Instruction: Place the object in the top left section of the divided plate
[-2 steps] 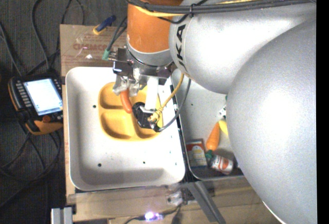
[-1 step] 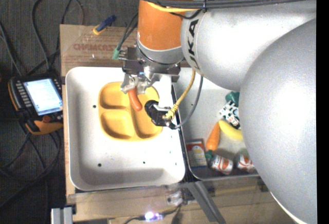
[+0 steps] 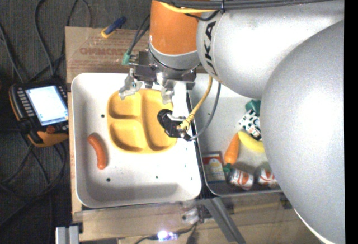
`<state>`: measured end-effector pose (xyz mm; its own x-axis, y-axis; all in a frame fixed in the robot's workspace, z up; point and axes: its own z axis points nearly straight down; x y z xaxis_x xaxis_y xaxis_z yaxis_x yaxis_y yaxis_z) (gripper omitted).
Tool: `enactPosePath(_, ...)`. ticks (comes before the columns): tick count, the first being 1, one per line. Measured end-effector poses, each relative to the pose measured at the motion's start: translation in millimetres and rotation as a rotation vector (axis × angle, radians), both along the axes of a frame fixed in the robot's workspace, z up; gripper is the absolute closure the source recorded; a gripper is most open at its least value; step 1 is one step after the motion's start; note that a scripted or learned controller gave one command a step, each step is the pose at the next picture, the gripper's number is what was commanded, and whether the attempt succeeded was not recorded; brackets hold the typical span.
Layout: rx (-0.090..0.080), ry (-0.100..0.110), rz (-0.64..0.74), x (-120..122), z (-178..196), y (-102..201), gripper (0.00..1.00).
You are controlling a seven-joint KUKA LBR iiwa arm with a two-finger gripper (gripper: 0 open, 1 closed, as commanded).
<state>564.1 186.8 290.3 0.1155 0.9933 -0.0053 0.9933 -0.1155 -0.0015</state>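
A yellow divided plate (image 3: 131, 131) lies in the left white bin (image 3: 84, 181), toward its upper right. An orange-red sausage (image 3: 98, 151) rests on the bin floor just left of the plate's lower edge. My gripper (image 3: 148, 92) hangs over the plate's top edge with its two fingers (image 3: 128, 87) spread apart and nothing between them. The arm's orange band and wrist hide the plate's upper right corner, and a black fitting with a yellow cable (image 3: 169, 123) covers part of its right side.
The right bin (image 3: 215, 125) holds a carrot (image 3: 231, 150), a yellow item, cans (image 3: 241, 179) and a small box (image 3: 213, 167). A cardboard sheet (image 3: 95, 52) lies behind the left bin. A teach pendant (image 3: 42, 106) sits off the bench at left.
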Motion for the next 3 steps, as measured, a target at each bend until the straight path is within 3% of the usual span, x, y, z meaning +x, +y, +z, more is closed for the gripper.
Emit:
enactPosePath(1,-0.003,0.003,0.001,-0.2,8.0,0.3,1.00)
enactPosePath(2,0.002,0.004,-0.109,-50.0,-86.2,-149.3,1.00)
enactPosePath(3,0.004,0.005,-0.049,-82.1,-108.2,-203.0,1.00)
